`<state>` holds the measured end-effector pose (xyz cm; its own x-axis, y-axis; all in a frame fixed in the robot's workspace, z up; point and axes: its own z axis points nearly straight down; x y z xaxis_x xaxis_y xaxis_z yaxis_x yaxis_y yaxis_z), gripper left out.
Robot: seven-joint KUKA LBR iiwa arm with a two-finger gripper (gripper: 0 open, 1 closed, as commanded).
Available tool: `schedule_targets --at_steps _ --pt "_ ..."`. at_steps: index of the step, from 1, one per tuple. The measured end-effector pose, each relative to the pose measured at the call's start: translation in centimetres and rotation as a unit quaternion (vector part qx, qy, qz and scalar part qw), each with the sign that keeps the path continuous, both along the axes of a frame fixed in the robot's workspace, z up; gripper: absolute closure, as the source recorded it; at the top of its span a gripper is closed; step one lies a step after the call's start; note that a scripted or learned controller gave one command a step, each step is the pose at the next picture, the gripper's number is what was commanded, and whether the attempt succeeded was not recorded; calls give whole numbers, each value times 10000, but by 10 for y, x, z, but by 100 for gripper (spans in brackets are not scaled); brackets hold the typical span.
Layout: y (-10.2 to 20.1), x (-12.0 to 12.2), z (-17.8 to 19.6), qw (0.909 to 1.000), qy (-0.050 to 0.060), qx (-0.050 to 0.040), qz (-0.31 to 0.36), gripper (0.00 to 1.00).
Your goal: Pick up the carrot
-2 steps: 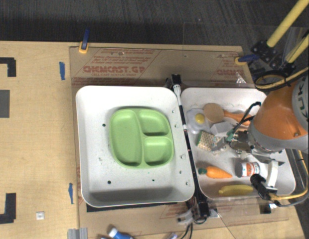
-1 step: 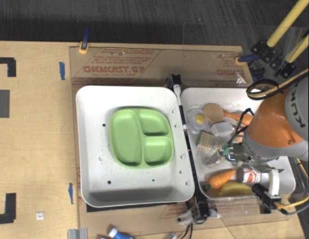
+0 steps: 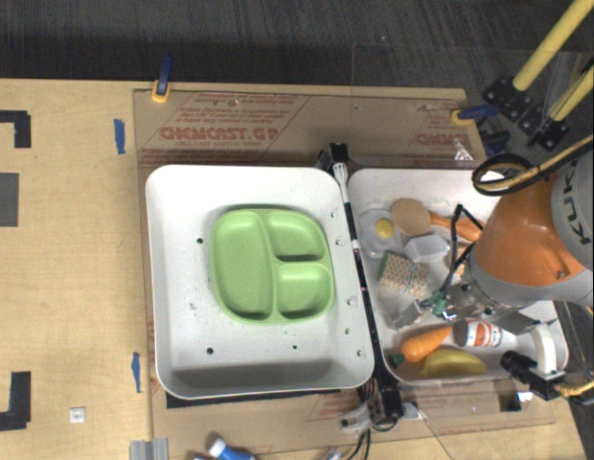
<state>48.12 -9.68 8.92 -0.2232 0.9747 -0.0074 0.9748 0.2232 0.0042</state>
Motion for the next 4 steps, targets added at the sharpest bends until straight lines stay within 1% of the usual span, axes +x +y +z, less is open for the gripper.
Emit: schedule_targets --at_steps 1,2,3,4 --pt "-2 4 12 9999 -94 -46 -11 100" --pt "-2 4 11 10000 -88 -43 -8 0" --pt "-1 1 0 10000 -23 17 -24 0" --pt "-6 4 0 9906 -77 33 -1363 0"
